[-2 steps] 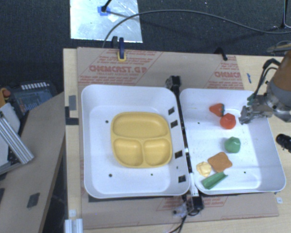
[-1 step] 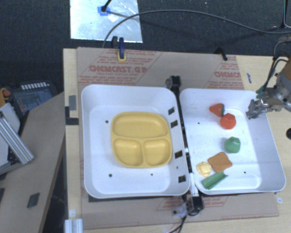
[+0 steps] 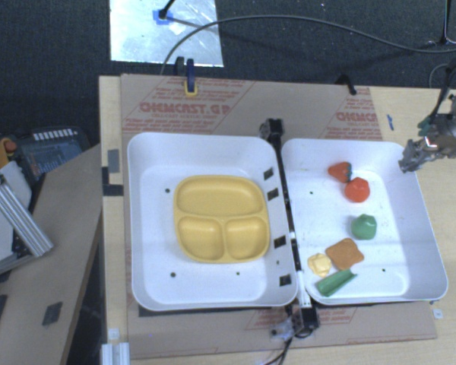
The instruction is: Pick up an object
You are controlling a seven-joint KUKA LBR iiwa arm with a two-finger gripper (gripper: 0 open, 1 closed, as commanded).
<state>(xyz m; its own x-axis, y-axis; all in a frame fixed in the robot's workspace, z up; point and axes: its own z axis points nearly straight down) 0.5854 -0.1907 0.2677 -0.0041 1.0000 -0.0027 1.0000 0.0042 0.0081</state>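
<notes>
I take the bench as my landmark: a pale wooden top with a brown printed board lying on it. Behind it I see dark carpet, and on that a shiny foil sheet with a blue mark. A thin cable runs across the carpet, behind the bench. Left of the bench sits a dark device, beside a slanted aluminium rail. Light is even.

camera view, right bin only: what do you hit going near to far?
green pickle-shaped piece → small yellow piece → orange-brown piece → green pepper → orange-red tomato → red-orange piece with a dark tip
</notes>
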